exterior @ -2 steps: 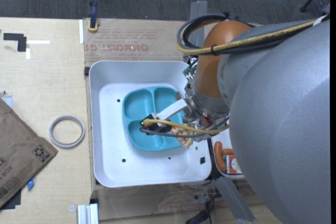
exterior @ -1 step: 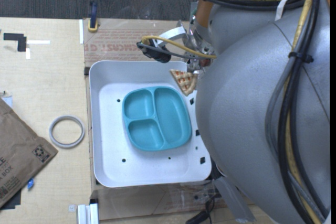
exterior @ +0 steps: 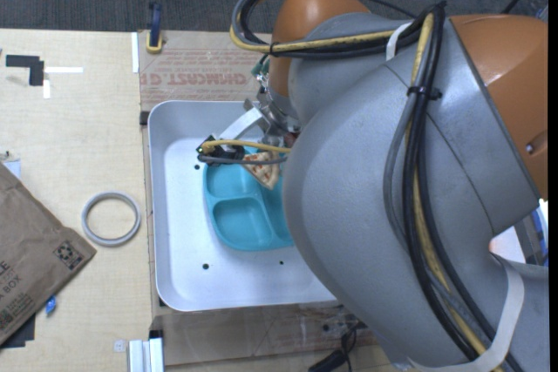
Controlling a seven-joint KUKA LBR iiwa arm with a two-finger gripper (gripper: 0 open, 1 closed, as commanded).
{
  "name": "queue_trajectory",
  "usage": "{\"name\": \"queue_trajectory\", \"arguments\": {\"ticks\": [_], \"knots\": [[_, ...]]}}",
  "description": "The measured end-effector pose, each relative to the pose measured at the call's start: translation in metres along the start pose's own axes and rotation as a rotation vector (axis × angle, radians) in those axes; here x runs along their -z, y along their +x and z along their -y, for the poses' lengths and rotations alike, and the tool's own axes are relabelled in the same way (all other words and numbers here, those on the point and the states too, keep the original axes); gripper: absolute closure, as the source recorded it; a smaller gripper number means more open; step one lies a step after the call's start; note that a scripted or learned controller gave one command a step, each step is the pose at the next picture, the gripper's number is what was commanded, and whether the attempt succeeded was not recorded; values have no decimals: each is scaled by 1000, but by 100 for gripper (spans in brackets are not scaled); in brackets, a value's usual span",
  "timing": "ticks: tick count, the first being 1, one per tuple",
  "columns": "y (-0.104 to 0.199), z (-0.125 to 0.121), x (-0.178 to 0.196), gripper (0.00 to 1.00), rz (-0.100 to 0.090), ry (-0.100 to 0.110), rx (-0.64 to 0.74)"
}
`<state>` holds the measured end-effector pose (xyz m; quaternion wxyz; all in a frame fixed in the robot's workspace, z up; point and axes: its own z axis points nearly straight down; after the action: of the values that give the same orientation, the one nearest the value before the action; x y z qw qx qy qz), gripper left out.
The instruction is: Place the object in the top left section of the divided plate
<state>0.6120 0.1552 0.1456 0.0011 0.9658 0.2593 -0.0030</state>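
The grey arm [exterior: 384, 187] looms nearest, covering the right of the white bin [exterior: 174, 213]. Beneath its wrist the end effector [exterior: 266, 139] hangs over the far end of the blue divided plate [exterior: 244, 218]; whether it is open, I cannot tell. A tan, wedge-like object [exterior: 264, 172] sits at the plate's upper part. This looks like the placing step; next calls for a clean release and retreat.
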Motion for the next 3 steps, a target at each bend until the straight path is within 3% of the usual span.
{"name": "queue_trajectory", "arguments": {"ticks": [1, 2, 3], "knots": [[-152, -25, 65, 100, 0, 1, 49], [-151, -5, 43, 100, 1, 1, 123], [-151, 7, 43, 100, 0, 1, 90]]}}
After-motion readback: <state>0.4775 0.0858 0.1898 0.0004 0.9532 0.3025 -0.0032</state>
